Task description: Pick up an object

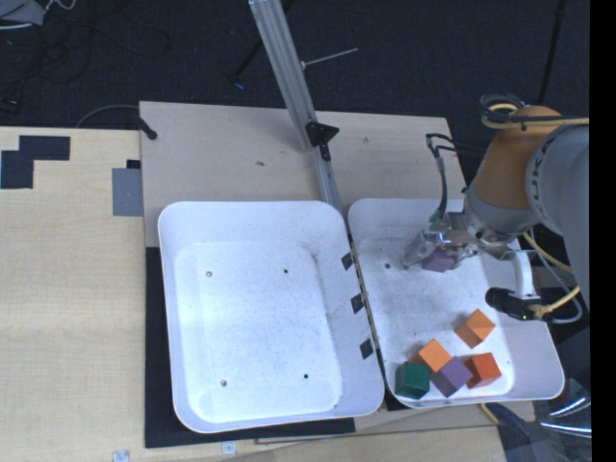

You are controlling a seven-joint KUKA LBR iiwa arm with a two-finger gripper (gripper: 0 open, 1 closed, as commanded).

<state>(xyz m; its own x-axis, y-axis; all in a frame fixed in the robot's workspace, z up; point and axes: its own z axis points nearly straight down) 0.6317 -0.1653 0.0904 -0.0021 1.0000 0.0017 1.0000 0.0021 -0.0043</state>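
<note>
Arm enters from the right, grey w/ orange band above wrist, bent down over the right bin. Gripper sits low in the upper part of that bin, nr the bin's back wall. A small purple block shows between the fingers, so the pincer looks closed on it. Cannot tell whether the block is lifted off the bin floor or resting on it; the view is slanted and the piece is small.

Rest of right bin: cluster of blocks at the front end. Orange cube stands a bit apart, toward the right rim. Below it a tight group: orange block, red-orange block, purple cube, green block. Green and purple cube are touching or nearly so; orange block is just behind them. All are well apart from the gripper.

Left bin: white, speckled, a few dark dots on the floor. The two bins lie side by side, joined along the middle edge w/ black clips.

Bench: tan board under the bins. Alu rail runs at a slant from the top of view down to the gap btwn the bins, black bracket partway along. Cables loop off the arm's wrist toward the right bin's right rim.
</note>
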